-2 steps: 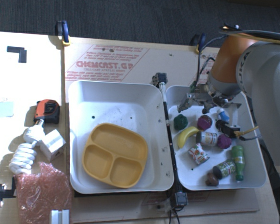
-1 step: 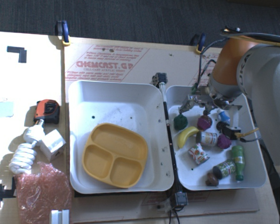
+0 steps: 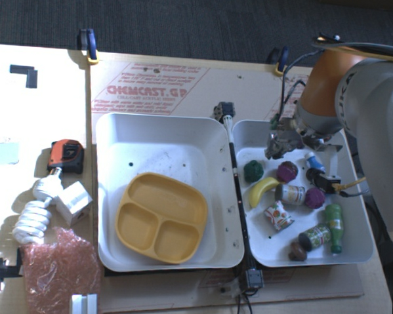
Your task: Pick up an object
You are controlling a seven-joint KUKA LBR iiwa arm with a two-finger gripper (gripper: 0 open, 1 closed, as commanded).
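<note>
On the bench, two white bins sit beside dark carpet

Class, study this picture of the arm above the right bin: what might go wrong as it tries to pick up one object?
1. The items lie crowded: the yellow banana, the small labelled jar and the purple round fruit sit close together, so the tool may nudge neighbours or catch two.
2. The dark green round fruit lies near the right white bin wall, leaving little room for a grasp.
</note>
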